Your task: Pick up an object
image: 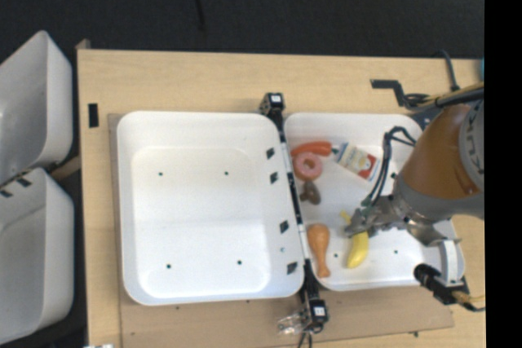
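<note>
So the arm [444, 163] comes in over the right bin [400, 277] and covers most of that bin's right edge. The left bin [196, 208] sits alongside. The gripper [361, 226] is low near the right bin's front edge, right over the top end of a yellow banana-like piece [356, 251], whose long axis runs roughly front to back; can't tell if the jaws are open or closed. An orange drumstick-shaped toy [319, 247] lies along the left edge, with a pink ring [307, 166] and small bottle [356, 160] toward the back, and a brown blob [310, 193] that's hard to make out.
</note>
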Controlling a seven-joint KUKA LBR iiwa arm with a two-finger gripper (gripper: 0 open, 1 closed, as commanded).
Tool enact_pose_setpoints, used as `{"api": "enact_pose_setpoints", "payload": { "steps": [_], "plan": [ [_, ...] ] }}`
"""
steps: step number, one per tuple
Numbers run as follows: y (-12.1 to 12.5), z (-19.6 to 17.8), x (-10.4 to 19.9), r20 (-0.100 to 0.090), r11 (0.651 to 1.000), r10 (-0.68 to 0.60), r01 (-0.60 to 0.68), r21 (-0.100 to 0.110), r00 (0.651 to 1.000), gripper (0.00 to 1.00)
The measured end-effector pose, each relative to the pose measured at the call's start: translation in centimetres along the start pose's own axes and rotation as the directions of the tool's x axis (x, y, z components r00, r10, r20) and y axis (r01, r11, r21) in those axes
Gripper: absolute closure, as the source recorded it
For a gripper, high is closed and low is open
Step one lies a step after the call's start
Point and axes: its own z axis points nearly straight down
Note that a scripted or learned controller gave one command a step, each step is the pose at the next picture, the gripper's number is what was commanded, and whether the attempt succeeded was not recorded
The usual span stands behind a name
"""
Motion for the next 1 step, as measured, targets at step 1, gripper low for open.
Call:
{"api": "enact_pose_setpoints", "payload": {
  "steps": [1],
  "plan": [
    [0.12,-9.52,7.17,-0.002,1.000,-0.012,0.012,-0.006,1.000,1.00]
  ]
}}
